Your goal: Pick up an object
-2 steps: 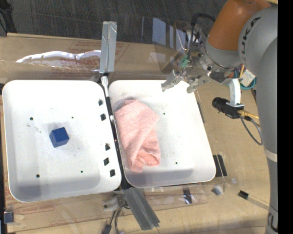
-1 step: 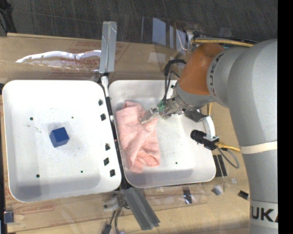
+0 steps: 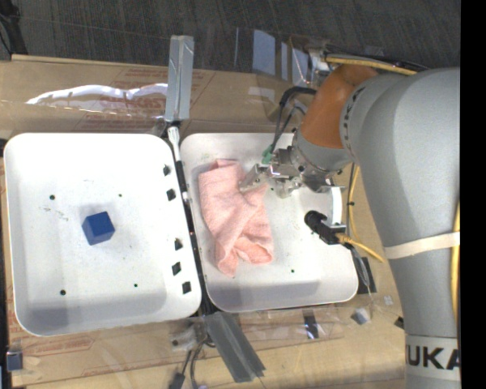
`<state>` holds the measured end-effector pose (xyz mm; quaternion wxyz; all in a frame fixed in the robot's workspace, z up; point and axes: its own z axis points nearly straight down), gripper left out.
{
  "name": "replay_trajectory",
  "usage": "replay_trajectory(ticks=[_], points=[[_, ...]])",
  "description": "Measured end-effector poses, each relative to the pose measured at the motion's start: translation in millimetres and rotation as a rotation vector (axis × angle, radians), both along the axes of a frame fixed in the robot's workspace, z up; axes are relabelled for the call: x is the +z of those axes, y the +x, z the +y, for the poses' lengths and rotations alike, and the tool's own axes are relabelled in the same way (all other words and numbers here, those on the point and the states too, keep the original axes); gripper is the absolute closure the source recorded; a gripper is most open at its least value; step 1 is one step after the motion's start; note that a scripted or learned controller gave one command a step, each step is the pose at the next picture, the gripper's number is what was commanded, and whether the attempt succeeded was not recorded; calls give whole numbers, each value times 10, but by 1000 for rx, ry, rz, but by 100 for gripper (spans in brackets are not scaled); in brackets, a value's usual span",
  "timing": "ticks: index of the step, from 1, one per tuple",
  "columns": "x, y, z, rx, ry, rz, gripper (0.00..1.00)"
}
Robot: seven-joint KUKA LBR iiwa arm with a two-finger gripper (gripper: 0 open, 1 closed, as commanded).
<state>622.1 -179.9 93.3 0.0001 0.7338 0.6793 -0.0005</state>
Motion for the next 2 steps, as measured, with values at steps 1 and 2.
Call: replay_trajectory(ticks=[1, 2], points=[[-10, -391, 114, 209, 3, 2, 0], [-2, -252, 402, 359, 0, -2, 0]])
